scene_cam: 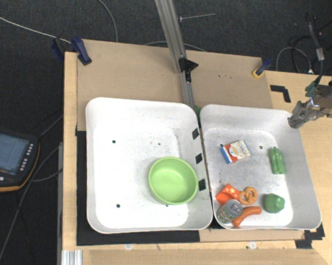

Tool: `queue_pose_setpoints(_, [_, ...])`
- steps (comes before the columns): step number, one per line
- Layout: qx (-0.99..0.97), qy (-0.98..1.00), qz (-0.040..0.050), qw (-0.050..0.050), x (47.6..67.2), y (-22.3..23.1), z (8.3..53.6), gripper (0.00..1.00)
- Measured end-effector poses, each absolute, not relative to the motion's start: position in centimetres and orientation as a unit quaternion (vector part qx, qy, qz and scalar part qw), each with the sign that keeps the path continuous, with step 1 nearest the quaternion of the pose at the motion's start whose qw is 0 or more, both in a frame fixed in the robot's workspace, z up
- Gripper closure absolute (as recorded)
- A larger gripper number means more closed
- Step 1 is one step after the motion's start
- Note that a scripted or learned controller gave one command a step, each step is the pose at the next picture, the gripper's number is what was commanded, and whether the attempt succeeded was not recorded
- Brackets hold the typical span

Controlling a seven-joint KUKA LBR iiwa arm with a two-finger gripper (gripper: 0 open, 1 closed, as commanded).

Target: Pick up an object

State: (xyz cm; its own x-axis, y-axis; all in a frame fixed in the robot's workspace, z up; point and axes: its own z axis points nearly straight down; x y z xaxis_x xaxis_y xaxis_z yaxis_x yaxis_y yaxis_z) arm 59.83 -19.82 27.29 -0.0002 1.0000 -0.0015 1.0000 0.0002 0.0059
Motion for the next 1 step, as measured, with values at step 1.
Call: queue_pose_setpoints(1, [0.707, 0.707, 0.0008, 0.001, 59.88, -19.82, 29.60, 1.00])
